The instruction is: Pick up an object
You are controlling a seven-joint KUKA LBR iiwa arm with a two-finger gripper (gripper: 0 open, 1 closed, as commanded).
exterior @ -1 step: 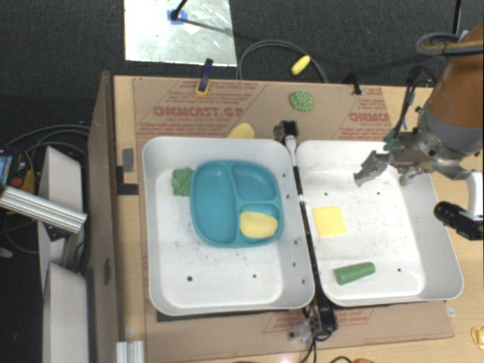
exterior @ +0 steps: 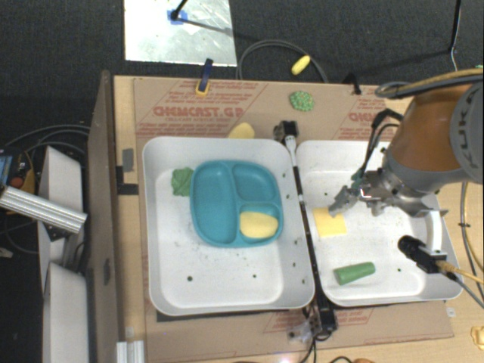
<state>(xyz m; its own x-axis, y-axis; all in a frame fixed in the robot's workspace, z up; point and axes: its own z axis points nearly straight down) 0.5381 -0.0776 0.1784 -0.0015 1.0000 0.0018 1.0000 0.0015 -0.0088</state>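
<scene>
Flatness is the likely trouble with the thin yellow square piece [exterior: 330, 223], which lies low on the floor of the right white bin [exterior: 382, 237], close to the wall shared with the left white bin [exterior: 162, 233]. The claw [exterior: 346, 198] hangs just above the square's upper right corner; whether it is apart or together cannot be told from this view. Coming down off-centre like that, it could scrape the bin floor, push the square against the wall, or close on nothing. Were the green cylinder [exterior: 354, 272] chosen instead, it lies on its side near the front and could roll away at a nudge.

Counted, the right bin holds one yellow square and one green cylinder. The left bin holds one teal divided plate [exterior: 219, 203], one yellow oval piece [exterior: 259, 224] resting in a plate compartment, and one green leafy piece [exterior: 182, 181] touching the plate's left edge. Behind the bins, the tabletop [exterior: 189, 112] carries one pale yellow rounded piece [exterior: 242, 132] and one green dotted disc [exterior: 302, 100].
</scene>
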